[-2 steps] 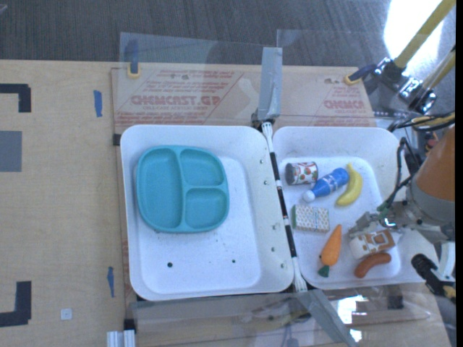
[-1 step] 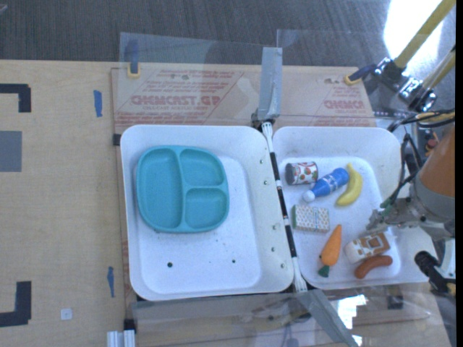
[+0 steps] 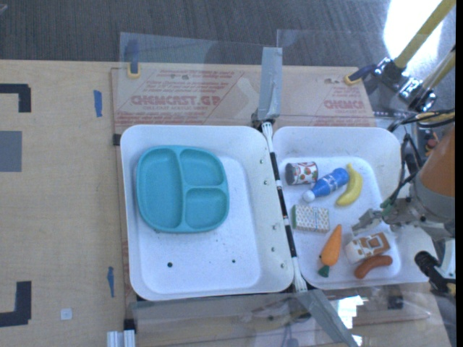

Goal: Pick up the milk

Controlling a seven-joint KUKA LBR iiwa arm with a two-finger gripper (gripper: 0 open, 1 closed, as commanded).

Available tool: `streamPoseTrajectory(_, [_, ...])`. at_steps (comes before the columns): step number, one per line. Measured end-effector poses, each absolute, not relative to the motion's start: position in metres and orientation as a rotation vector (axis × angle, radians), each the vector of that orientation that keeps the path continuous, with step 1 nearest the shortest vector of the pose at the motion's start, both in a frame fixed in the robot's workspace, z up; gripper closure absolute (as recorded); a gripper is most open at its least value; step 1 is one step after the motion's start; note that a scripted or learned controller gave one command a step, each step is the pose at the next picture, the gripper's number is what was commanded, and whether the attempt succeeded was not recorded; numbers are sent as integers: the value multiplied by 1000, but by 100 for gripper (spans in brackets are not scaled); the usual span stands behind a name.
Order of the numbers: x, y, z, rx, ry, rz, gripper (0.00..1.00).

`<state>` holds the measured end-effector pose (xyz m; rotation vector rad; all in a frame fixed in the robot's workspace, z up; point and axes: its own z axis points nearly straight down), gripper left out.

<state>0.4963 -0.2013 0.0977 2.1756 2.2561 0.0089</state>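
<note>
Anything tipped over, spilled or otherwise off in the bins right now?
No spill shows. The milk carton lies on its side by the sausage, and the can and blue bottle lie flat too. The teal plate sits level.

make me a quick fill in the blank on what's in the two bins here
1. The teal divided plate lies in the ____ bin.
2. The banana lies just right of the ____ bottle.
3. The sausage lies just below the ____.
4. The carrot has ____ leaves at its lower end.

Missing words: left; blue; milk; green
</note>
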Motion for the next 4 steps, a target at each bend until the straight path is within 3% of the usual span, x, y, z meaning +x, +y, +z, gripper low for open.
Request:
streamPoseTrajectory(1, [482, -183, 88, 1682, 2643, 5, 0])
streamPoseTrajectory(2, [483, -184, 98, 1684, 2637, 9, 100])
streamPoseTrajectory(3, [496, -155, 183, 1854, 2533, 1, 100])
streamPoseTrajectory(4, [496, -155, 183, 1855, 2533, 1, 0])
